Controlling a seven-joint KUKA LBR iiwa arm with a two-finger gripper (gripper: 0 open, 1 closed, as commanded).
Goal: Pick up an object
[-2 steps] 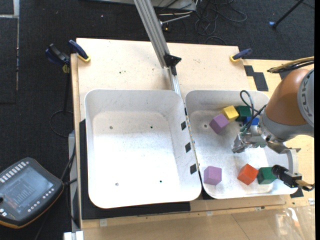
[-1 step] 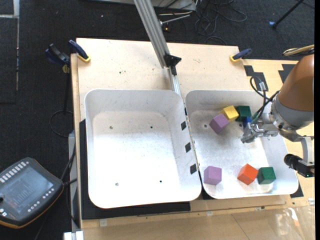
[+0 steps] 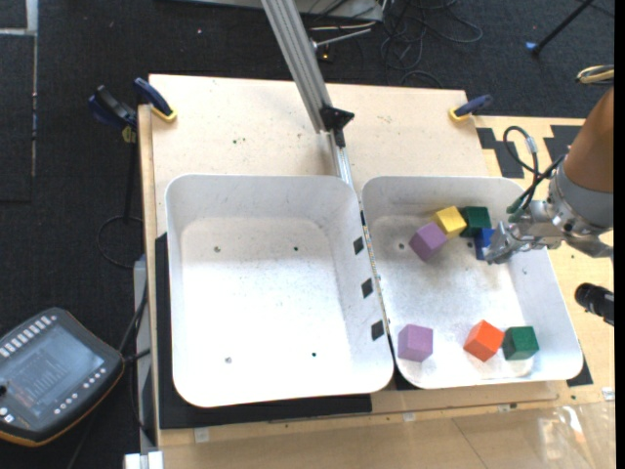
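My gripper [image 3: 495, 247] reaches in from the right and sits low in the right bin [image 3: 547, 291], near its back. A small blue block [image 3: 481, 243] shows right at the gripper's tip, partly hidden by it. Just behind it lie a dark green cube [image 3: 476, 218] and a yellow cube [image 3: 450, 220], with a purple cube [image 3: 427, 240] to the left. Whether the blue block is gripped is not visible.
Near the right bin's front lie a second purple cube [image 3: 415, 342], an orange cube [image 3: 482, 341] and a green cube [image 3: 520, 341]. The left bin [image 3: 195, 213] stands alongside. A metal pole [image 3: 298, 52] slants over the bench's back. A teach pendant [image 3: 49, 369] lies at lower left.
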